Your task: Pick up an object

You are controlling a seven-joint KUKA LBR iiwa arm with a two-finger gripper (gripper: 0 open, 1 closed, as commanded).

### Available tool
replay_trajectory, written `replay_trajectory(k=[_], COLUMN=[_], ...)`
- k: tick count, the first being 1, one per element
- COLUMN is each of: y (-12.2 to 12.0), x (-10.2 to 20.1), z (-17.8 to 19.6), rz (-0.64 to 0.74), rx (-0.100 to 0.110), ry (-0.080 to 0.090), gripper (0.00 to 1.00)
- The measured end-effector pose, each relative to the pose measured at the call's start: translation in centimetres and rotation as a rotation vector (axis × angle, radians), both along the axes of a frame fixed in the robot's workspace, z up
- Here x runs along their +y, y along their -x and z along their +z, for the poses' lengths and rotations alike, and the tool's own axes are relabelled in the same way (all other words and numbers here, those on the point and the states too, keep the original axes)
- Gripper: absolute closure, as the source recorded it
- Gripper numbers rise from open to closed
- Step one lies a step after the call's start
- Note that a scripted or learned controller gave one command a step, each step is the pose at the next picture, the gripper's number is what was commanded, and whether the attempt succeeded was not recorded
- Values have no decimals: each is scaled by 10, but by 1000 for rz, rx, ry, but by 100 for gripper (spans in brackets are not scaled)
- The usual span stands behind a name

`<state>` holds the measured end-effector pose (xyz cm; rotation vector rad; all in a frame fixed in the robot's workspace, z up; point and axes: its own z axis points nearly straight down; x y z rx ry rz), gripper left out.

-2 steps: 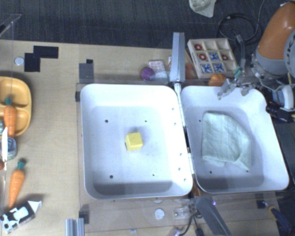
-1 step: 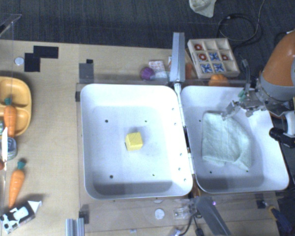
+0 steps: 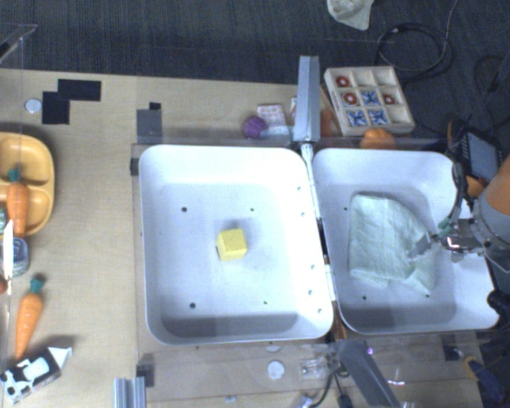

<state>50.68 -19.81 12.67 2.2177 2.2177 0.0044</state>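
While the gripper (image 3: 435, 238) sits low in the right bin (image 3: 382, 170), its fingers pinch the white cloth (image 3: 381, 238)'s near edge; the yellow cube (image 3: 232, 244) lies well apart.

I saw a small yellow block (image 3: 232, 244) lying flat near the middle of the left bin (image 3: 166, 172), well apart from its walls. A crumpled white cloth (image 3: 382, 240) lay spread in the right bin (image 3: 382, 170), its rumpled edge toward three o'clock.

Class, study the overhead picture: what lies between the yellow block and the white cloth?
In the camera view, between the yellow block and the white cloth lie bare bin floor and the two bins' adjoining rims.
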Motion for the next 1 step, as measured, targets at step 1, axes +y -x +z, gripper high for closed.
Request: replay_trajectory(k=[1], y=[-67], x=[16], z=[-36], rz=[-97], rx=[-9], ry=[0], gripper=[0])
